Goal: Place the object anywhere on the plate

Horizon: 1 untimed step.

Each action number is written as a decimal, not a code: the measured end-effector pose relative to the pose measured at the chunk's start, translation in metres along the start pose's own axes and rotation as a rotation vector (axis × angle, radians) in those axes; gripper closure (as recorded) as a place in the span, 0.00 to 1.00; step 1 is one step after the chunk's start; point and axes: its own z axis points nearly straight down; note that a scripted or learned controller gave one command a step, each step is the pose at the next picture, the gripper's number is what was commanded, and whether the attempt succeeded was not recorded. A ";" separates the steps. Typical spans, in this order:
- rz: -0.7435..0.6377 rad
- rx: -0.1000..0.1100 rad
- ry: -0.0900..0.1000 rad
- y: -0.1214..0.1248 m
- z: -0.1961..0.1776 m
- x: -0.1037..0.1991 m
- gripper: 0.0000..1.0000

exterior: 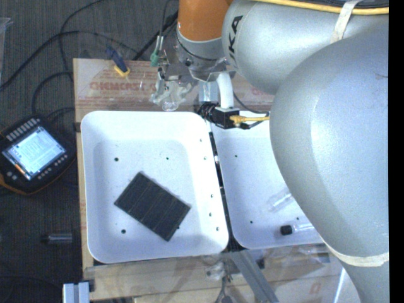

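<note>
Camera view, dark ribbed rectangular plate (152, 206), flat, skewed, left bin (95, 169)

the grey arm reaches from the right, its claw (169, 93) hanging at the far side.

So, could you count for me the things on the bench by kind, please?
White bins: 2, left bin, right bin
Dark ridged plates: 1
Small black objects: 1
Transparent grippers: 1
Total: 5

A robotics lab: teach pendant (33, 151) on carpet; loose cables (76, 33); plywood bench (101, 81).
</note>
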 end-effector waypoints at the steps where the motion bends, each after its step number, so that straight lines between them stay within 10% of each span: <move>1: -0.233 -0.001 0.001 0.010 -0.095 0.065 1.00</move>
